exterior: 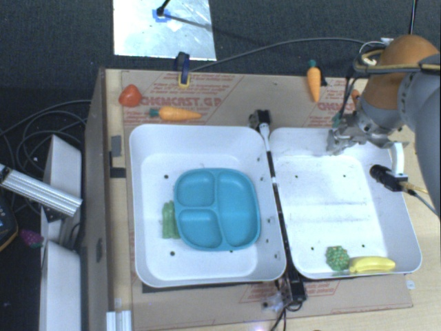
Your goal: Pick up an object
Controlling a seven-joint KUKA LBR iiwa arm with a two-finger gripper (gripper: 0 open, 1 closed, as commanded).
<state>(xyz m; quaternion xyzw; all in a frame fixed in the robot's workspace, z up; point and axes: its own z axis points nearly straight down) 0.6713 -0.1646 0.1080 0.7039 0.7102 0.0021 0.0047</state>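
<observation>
White bins: two, side by side; left bin (148, 185), right bin (344, 205).
Left bin contents: one blue divided plate (217, 209); one green piece (169, 221) touching the plate's left edge.
Right bin contents: one green broccoli (337, 257) and one yellow banana (372, 264), touching, at the near edge.
Outside the bins: two carrots, one (176, 114) behind the left bin, one (314, 83) behind the right; one tomato (129, 96) at the far-left corner.
Gripper (342, 140): over the far edge of the right bin; open or clenched, cannot tell; nothing seen in it.
Step (judged): approach, no target reached.
Next move (judged): travel toward the near edge, descend over the banana or broccoli, well apart from the gripper.
</observation>
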